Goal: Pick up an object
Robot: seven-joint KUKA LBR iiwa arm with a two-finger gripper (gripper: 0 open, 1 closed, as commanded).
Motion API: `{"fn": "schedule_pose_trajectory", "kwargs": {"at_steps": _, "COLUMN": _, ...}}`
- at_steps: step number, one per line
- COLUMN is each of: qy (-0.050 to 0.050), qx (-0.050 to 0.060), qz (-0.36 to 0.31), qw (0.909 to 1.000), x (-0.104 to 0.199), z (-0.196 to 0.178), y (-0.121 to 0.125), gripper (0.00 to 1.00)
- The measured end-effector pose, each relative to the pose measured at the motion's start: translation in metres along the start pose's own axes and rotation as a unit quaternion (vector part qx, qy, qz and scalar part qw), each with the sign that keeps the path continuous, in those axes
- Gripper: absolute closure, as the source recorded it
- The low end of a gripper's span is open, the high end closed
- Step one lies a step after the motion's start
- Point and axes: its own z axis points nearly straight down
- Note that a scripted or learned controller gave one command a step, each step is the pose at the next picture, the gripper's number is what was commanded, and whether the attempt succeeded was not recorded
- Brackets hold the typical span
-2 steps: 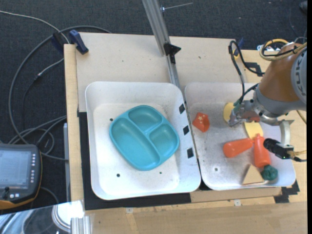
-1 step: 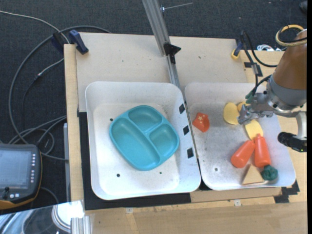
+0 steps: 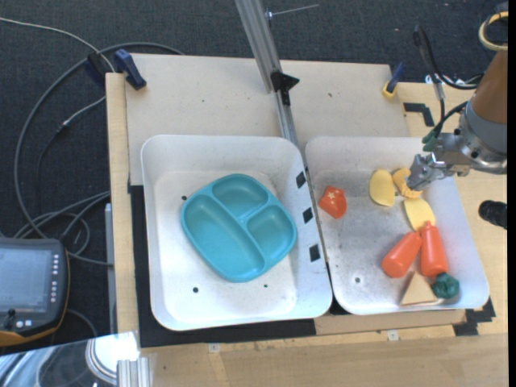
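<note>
The claw [image 3: 419, 176] hangs low over the right bin [image 3: 355, 240], at its upper right part, right above a cluster of yellow pieces [image 3: 401, 189]; whether it is spread or pinching anything I cannot tell, since the wrist hides it from this slanted view. The yellow pieces lie just under and beside the claw: one rounded piece to its left, a paler one [image 3: 419, 214] just below. Lower in the same bin two carrots [image 3: 418, 252] lie touching each other, next to a tan wedge [image 3: 418, 292] and a small green bit [image 3: 445, 285]. A red piece [image 3: 332, 202] sits alone near the bin's left wall. The left bin [image 3: 161, 168] holds a teal tray [image 3: 238, 226].

These look like toy food: probably light, stiff and smooth plastic, so likely to slip or skid away if pinched off-centre. The yellow pieces seem flat and crowded, a poor hold; I would close across the narrow width of one piece, at its middle. The lone red piece looks the easier target
</note>
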Motion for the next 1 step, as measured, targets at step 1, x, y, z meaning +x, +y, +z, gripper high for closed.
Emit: {"fn": "schedule_pose_trajectory", "kwargs": {"at_steps": 1, "qy": -0.001, "qx": 0.0, "qz": 0.0, "qw": 1.0, "x": 0.0001, "z": -0.0092, "y": 0.0013, "gripper": 1.0}}
